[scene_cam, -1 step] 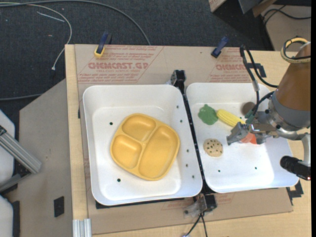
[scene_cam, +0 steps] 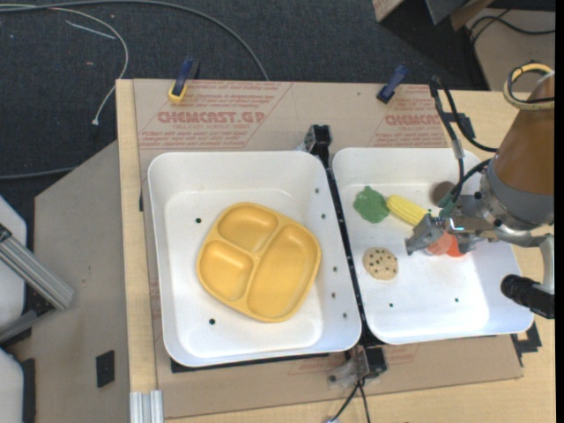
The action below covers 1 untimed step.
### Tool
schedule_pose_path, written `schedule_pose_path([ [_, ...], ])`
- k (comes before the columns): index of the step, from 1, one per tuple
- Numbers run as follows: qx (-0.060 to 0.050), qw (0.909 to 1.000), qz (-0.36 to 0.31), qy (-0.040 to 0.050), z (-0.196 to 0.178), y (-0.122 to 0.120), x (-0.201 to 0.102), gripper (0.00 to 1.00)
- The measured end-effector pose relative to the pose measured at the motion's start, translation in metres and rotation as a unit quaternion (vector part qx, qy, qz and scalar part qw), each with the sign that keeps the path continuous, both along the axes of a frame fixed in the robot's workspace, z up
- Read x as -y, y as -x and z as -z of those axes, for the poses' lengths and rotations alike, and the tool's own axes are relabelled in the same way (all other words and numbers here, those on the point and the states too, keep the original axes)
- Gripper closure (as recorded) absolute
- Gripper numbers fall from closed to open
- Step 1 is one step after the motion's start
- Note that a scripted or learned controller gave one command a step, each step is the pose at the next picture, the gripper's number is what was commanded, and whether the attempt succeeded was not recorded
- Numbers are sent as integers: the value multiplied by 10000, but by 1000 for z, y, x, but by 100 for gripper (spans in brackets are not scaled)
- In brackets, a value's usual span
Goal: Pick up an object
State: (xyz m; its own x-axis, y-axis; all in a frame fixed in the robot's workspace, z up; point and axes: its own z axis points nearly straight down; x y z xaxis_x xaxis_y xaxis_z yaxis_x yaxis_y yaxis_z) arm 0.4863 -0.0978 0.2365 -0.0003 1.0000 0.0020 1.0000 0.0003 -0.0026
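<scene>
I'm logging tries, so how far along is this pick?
Done: the arm has reached into the right bin. In hand: the end effector sits low at an orange-red object; a grasp isn't visible. Left: lifting it. The cookie, corn and green piece lie untouched.

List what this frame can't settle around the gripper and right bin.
- Gripper: finger state unreadable, too small and blurred in the camera view.
- Orange-red object: mostly hidden under the gripper; identity and contact unclear.
- Right bin: far corner covered by the arm.

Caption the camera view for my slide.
Hand low in right bin beside corn, cookie; yellow tray left.
</scene>
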Motion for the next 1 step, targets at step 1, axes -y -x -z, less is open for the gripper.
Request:
schedule_pose_path([
  [1,-30,10000,6,-6,63,0,0,0],
])
